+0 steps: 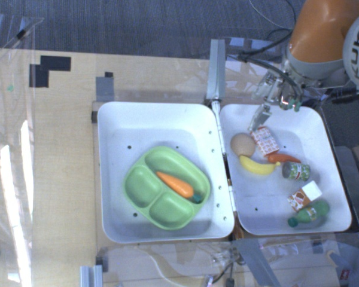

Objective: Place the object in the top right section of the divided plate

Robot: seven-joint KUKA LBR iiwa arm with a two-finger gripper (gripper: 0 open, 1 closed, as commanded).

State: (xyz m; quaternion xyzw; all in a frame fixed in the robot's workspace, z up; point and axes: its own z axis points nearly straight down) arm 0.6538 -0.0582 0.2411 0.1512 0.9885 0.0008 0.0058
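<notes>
A green divided plate (145, 185) lies in the left bin (116, 160). An orange carrot (175, 184) rests in the plate's large upper right section, slanting down to the right, with its green end by the plate's right rim. My gripper (259, 122) hangs over the top of the right bin (323, 160), far from the plate. Its tip points down at a red and white carton (265, 141) just below it. Nothing shows clearly between the fingers.
The right bin also holds a tan egg-like ball (242, 144), a banana (258, 165), a second orange carrot (283, 158), a small can (296, 171), a small box (303, 197) and a green bottle (310, 213). A metal divider (216, 76) stands between the bins.
</notes>
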